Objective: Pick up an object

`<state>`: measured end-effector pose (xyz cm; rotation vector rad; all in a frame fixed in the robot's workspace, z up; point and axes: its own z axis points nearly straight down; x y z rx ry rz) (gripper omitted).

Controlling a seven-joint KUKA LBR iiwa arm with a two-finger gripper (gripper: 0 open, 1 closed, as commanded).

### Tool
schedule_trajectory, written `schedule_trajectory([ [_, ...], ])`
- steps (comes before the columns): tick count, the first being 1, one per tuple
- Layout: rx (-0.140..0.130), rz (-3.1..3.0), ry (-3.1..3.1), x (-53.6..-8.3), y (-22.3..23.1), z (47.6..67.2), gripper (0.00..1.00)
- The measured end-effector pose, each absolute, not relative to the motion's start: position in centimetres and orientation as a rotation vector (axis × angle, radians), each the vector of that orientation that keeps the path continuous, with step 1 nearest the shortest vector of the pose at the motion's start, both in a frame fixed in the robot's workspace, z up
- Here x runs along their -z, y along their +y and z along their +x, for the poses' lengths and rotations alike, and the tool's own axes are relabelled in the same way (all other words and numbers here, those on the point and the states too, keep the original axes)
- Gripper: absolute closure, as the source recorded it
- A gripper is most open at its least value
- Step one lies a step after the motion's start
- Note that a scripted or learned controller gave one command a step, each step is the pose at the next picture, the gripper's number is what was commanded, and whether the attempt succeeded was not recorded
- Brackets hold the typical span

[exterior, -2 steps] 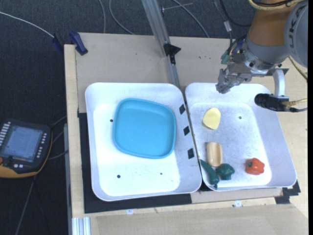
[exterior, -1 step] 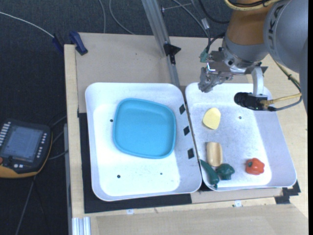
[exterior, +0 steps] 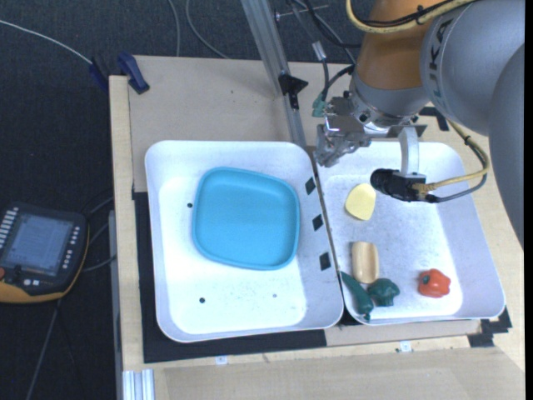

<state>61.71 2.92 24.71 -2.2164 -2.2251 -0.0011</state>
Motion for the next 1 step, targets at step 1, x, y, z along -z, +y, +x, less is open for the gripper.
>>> schedule_trajectory([
  [1, 0.002, -2.216, -2.226, -24.73, 7.67, 60.67, 1.0],
])
